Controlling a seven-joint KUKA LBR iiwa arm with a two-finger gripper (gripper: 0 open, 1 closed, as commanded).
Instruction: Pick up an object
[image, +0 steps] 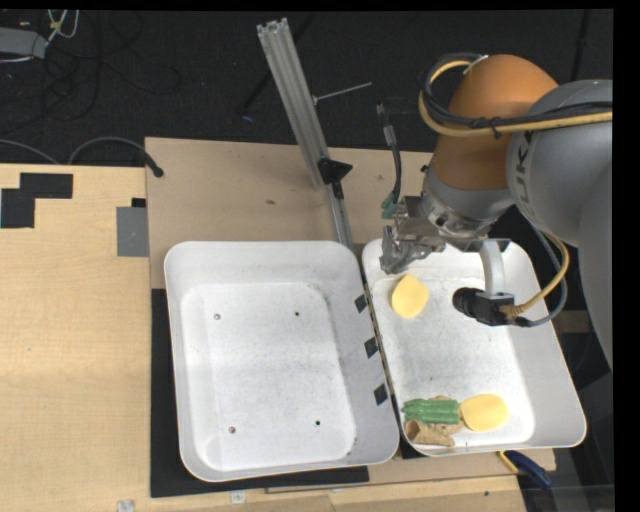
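Seen from above, the bench (80, 330) carries two shallow white bins side by side. The left bin (185, 300) has only small dark specks on its floor. The right bin (545, 400) holds the things worth picking: a round yellow piece (409, 297) toward its far left corner, and at the near edge a second yellow piece (484, 411) lying beside a green toy (432, 409), with a small tan scrap (432, 433) just below the green one.

The arm reaches in from the right, its orange band (490, 120) high above the bin. The gripper (398, 255) hangs over the far left part of the right bin, just beyond the round yellow piece and close to the wall between the bins. Whether the jaws are open or closed cannot be told from this angle, and nothing is visibly between them.

The likely target is the round yellow piece. The risk is misalignment: the gripper seems offset toward the far side of it, so a straight descent could close on air or clip the edge and push the piece away. The nearby bin wall could also catch one side of the tool.
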